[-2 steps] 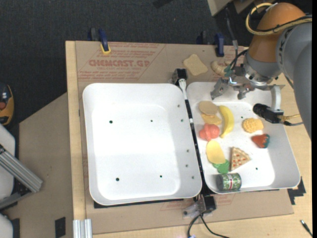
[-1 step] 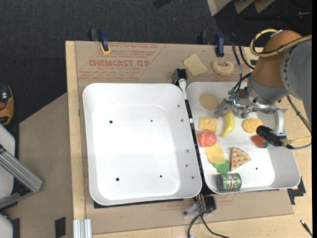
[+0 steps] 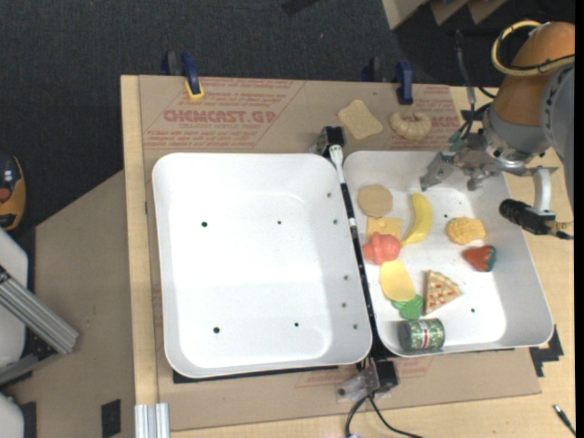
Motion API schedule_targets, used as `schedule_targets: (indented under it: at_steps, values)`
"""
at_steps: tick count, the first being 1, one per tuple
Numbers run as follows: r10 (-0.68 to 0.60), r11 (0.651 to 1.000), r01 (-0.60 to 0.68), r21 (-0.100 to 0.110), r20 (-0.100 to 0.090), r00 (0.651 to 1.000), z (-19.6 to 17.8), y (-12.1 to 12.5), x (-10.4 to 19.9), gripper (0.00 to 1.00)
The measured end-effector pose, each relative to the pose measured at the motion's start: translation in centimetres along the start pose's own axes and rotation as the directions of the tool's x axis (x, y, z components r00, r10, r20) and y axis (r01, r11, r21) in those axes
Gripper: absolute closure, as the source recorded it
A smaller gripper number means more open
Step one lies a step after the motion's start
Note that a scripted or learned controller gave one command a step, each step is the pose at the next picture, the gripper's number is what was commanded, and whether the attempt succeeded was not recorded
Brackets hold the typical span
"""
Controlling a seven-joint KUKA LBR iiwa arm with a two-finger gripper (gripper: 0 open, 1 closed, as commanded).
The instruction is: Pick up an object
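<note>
I see the gripper (image 3: pixel 453 173) hovering over the right bin (image 3: pixel 527 272), just beside the banana (image 3: pixel 419 218) and other toy food.

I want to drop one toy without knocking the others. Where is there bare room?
The left bin offers bare floor from wall to wall. In the right bin, free patches lie past the strawberry toward the right rim. It is crowded from banana to can, along the divider.
</note>
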State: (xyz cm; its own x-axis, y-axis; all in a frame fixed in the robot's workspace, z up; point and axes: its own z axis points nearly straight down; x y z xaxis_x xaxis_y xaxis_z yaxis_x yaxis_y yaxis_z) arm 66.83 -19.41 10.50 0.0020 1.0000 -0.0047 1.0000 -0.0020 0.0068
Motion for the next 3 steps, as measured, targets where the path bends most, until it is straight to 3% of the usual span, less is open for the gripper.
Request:
schedule_targets:
  at_steps: [2,3]
  values:
    - [-0.006,1.0,0.006,0.012,-0.023,1.0,1.86,0.01,-2.11,0.0]
    - [-0.008,1.0,0.008,0.014,-0.022,1.0,1.91,-0.02,-2.07,0.0]
